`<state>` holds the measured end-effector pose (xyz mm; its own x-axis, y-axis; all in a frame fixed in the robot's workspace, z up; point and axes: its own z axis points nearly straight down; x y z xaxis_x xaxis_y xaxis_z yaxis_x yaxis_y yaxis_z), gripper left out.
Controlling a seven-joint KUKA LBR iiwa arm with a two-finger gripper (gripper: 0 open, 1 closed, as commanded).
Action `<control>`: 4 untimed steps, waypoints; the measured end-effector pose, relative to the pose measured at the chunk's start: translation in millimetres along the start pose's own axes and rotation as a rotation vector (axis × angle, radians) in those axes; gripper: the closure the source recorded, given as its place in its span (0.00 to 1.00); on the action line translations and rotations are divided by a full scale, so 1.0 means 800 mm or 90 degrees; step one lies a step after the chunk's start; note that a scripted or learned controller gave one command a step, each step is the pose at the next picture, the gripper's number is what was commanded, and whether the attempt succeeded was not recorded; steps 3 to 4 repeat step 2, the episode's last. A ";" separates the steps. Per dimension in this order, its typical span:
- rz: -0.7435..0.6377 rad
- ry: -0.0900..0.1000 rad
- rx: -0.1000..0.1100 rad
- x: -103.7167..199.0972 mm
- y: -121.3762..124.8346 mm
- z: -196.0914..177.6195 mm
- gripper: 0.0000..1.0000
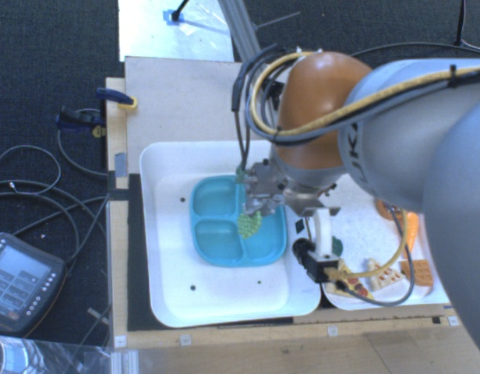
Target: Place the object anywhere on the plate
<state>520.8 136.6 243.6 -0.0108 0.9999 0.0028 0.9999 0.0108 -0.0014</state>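
We see the small green textured object (249, 223) just under the claw (255, 206), over the blue divided plastic plate (217, 232); can't tell grip state.

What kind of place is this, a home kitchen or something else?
Probably a robotics lab, not a kitchen. A grey arm reaches over white bins on a bench, one bin holding a blue divided plate. A handheld control pendant and loose cables lie on dark carpet.

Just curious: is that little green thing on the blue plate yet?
Cannot tell. The green thing shows over the plate, right under the claw; resting or hanging is unclear.
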 end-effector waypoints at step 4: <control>0.005 -0.001 -0.001 0.015 0.006 0.004 0.00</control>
